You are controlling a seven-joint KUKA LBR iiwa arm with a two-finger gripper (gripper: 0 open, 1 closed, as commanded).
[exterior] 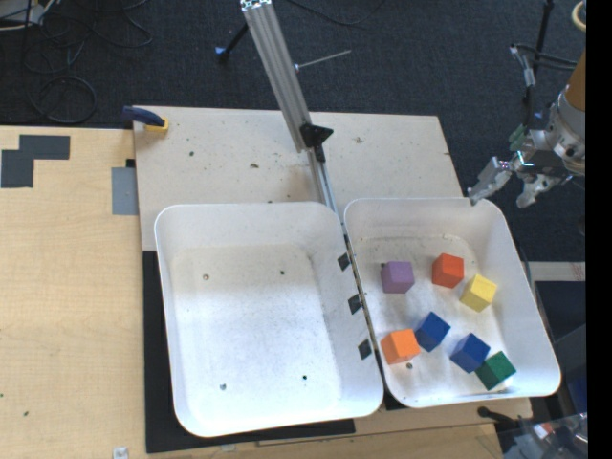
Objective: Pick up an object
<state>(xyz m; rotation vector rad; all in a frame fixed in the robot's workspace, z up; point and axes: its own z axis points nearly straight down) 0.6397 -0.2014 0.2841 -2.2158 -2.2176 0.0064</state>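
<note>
The tool (510, 182) hangs wide open, empty, beyond the right bin's (535, 295) far corner; the red cube (448, 270) inside looks light, rigid; grip opposite flat faces.

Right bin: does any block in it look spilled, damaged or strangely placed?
Nothing stands out. All seven blocks lie inside the right bin; the green block sits close to its lower right rim, touching a blue block. The gripper hangs outside, above the bin's upper right corner.
</note>
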